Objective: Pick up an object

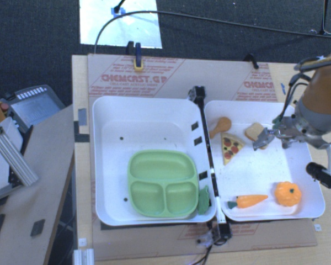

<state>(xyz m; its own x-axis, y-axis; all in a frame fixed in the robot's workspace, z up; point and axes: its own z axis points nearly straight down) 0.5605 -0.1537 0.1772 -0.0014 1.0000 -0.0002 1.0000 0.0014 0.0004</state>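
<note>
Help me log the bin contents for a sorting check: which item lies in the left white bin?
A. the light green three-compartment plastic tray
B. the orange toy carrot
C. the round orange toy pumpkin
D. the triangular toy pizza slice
A: the light green three-compartment plastic tray rests inside the left white bin, while the carrot, pizza slice and pumpkin all lie in the right bin.

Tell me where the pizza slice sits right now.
The pizza slice lies in the right bin, near its upper left corner, just below the toy drumstick and left of the gripper.
</note>
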